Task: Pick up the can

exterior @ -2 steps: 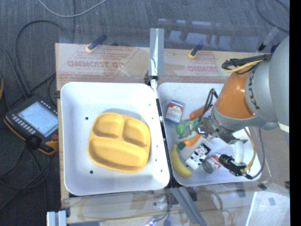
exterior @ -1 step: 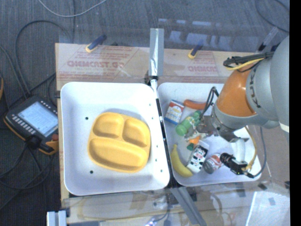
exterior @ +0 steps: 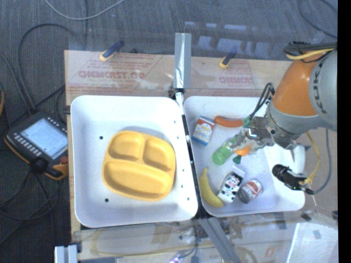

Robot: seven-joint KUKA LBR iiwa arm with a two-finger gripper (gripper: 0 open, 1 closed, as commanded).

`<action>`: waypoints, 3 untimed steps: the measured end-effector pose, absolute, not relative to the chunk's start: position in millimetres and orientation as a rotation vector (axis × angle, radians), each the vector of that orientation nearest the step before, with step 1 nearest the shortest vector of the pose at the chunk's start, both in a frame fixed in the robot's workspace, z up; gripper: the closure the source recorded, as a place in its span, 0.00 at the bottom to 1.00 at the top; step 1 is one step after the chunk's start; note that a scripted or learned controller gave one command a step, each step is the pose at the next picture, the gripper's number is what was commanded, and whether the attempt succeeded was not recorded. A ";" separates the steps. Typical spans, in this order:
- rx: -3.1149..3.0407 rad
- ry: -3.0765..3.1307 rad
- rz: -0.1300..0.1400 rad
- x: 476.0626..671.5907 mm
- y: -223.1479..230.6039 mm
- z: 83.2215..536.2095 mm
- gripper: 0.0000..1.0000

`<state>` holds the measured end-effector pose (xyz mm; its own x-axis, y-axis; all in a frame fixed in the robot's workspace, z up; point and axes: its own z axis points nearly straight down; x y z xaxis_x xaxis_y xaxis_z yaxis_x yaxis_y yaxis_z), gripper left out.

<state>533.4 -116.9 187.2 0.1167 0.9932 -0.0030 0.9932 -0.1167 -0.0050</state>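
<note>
The left bin (exterior: 88, 163) carries a yellow divided tray (exterior: 140, 165), and the right bin (exterior: 285, 201) holds the smaller things, with the can (exterior: 250, 190) lying on its side near the front wall, just beside a black-and-white carton (exterior: 231, 186) and a banana (exterior: 209, 188). The can is probably light, stiff and smooth, so it may roll; I would grasp it across its round body. The gripper (exterior: 253, 137) hangs above the green bottle (exterior: 225, 151), and whether its jaws are wide or closed I cannot tell, because the wrist covers them.

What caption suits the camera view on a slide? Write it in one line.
Arm's gripper over the right bin near a green bottle, can lying untouched; yellow tray in the left bin.
</note>
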 end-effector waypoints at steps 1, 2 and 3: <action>-2.343 -2.091 0.009 588.9 -149.3 227.6 1.00; -2.230 -2.212 0.011 647.6 -160.1 201.5 1.00; -2.442 -1.972 0.010 613.0 -114.8 232.2 1.00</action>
<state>613.0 -114.8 232.2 0.2107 0.9776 -0.0035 0.9775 -0.2107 -0.0058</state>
